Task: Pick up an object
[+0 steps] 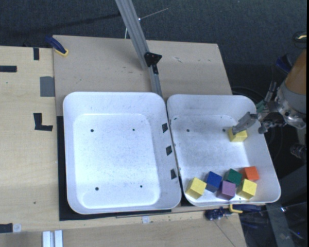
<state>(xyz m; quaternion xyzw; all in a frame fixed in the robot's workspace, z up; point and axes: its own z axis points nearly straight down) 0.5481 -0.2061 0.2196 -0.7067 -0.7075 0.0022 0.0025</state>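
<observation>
end effector (pixel 240 126) over yellow block (pixel 238 135)

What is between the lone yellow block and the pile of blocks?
Nothing: bare white bin floor separates the lone yellow block from the pile of blocks in the camera view.

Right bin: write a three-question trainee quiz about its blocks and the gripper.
1. True or false: the gripper is over the left bin.
2. Which block lies apart from the others, by the gripper? A) yellow block B) blue block C) purple block
3. Fill in: the cluster of blocks sits along the right bin's ____ edge in the camera view.

Key: 1 false, it is over the right bin. 2 A. 3 near (bottom).
</observation>
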